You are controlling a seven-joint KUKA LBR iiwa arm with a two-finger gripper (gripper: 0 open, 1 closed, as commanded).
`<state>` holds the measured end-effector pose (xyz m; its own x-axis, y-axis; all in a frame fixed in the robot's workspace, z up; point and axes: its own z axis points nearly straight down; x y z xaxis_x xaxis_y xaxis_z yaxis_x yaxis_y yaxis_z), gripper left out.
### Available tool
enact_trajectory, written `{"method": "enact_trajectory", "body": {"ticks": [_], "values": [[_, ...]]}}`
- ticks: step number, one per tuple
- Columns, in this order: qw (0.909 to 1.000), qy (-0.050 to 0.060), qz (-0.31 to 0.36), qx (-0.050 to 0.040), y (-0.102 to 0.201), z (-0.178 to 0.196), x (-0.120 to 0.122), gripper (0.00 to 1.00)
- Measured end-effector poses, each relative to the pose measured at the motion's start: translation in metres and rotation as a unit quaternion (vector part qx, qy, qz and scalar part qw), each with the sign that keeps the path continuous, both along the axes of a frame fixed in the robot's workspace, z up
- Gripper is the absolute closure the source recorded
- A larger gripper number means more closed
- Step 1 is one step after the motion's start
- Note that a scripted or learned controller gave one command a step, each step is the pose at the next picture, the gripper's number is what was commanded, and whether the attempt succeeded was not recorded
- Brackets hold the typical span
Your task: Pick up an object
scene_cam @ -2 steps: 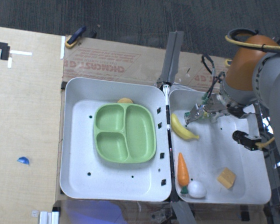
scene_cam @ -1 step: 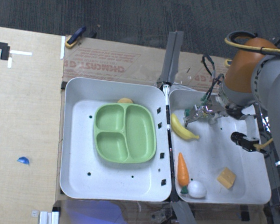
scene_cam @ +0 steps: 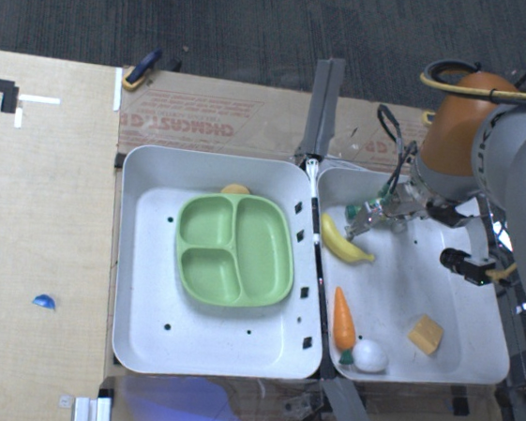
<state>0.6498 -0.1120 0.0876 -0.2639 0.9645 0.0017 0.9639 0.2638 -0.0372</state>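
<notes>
My gripper (scene_cam: 373, 217) hangs low over the back of the right bin (scene_cam: 468, 368), just right of and above the top end of a yellow banana (scene_cam: 344, 243). Nothing shows held in it. An orange carrot (scene_cam: 344, 320) lies along the bin's left wall, with a white egg-shaped thing (scene_cam: 370, 357) at its near end. A tan block (scene_cam: 425, 335) rests toward the front right. In the left bin (scene_cam: 134, 266) sits a green divided plate (scene_cam: 236, 248), and a small yellow-orange object (scene_cam: 235, 190) peeks out behind its far edge.
The grey arm with its orange band (scene_cam: 462, 124) and cables crosses the right bin's back right corner. A grey post (scene_cam: 324, 108) stands behind the seam between the bins. A small blue piece (scene_cam: 43, 302) lies on the bench at left.
</notes>
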Motion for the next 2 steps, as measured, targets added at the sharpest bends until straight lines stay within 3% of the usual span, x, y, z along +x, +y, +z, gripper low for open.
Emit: {"method": "enact_trajectory", "body": {"ticks": [1, 2], "values": [[0.9993, -0.002, -0.037, 0.0023, 0.0008, 0.0001, 0.0012, 0.0], [0.9993, -0.005, -0.037, -0.0004, -0.0015, 0.008, 0.0025, 1.0]]}}
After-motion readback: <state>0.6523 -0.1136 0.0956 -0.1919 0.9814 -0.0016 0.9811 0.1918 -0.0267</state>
